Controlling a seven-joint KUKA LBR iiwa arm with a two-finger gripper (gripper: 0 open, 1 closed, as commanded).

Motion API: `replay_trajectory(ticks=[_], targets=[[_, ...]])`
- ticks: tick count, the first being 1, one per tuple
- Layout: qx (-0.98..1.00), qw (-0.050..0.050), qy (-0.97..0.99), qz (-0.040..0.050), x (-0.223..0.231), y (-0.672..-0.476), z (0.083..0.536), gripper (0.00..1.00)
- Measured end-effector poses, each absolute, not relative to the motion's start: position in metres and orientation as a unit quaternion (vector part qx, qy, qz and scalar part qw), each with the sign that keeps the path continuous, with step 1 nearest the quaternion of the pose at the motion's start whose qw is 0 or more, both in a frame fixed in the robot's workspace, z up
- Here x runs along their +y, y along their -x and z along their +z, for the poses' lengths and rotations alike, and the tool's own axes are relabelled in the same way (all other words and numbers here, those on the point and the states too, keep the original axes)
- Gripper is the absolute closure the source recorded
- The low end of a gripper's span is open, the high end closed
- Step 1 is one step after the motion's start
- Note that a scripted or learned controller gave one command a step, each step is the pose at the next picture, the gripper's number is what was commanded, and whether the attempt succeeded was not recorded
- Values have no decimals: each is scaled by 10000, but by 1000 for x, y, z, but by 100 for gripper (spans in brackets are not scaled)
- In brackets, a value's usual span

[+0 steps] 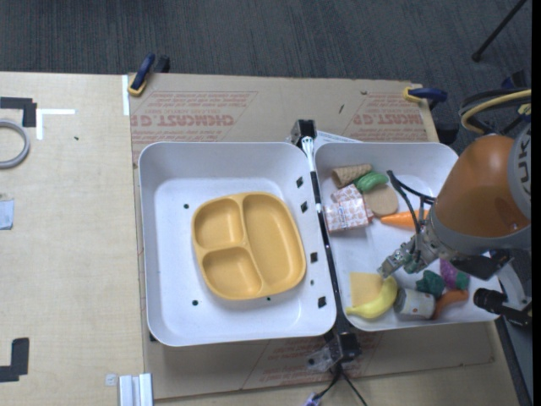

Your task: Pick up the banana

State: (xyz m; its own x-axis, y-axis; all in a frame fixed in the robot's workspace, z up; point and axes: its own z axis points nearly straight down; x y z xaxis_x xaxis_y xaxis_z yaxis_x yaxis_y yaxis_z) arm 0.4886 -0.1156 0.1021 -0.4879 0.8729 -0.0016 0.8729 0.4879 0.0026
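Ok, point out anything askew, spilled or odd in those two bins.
Nothing spilled or damaged. The yellow plate sits slightly crooked in the left bin. The right bin holds a loose jumble of toy food, with the banana beside a yellow wedge.

Two shallow white bins sit side by side on a cardboard sheet (203,112) laid over a pale wooden bench (63,252). The left bin (161,252) holds a yellow three-compartment plate (248,245) at its centre. In the right bin (338,155), a red-and-white wrapped packet (347,209) lies at 9 o'clock, an ice-cream cone (346,174) and a green vegetable (370,180) at 11 o'clock, and a yellow cheese wedge (364,285) at 7 o'clock. A blue clamp (143,72) grips the cardboard's far-left corner.
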Motion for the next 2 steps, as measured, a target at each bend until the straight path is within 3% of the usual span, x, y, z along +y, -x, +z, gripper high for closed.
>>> replay_trajectory(ticks=[1,2], targets=[[8627,13,-5057,7,-116,-489,102,0],[8619,26,-5071,12,-116,-490,112,100]])
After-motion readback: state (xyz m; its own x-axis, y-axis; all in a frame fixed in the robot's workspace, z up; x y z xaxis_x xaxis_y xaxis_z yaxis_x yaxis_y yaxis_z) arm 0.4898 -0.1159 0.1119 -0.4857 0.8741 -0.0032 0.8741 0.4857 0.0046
